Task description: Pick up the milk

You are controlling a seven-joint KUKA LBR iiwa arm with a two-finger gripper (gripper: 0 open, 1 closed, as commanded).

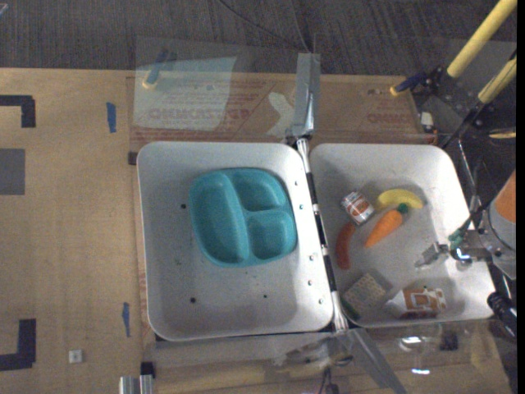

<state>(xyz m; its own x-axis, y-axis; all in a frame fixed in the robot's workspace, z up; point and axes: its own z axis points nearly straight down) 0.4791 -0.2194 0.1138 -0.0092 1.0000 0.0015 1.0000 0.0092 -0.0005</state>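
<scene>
The milk (422,300) is a small white carton with an orange-brown label. It lies on its side near the front right corner of the right bin (439,167). My gripper (445,251) hangs over the right side of that bin, a little behind the carton and apart from it. Nothing shows in its grasp.
The right bin also holds a small can (357,206), a banana (399,197), a carrot (385,226), a red sausage (344,245) and a tan cracker-like piece (366,290). A teal divided plate (244,216) lies in the left bin (164,245). Yellow-handled clamps (484,31) stand at the back right.
</scene>
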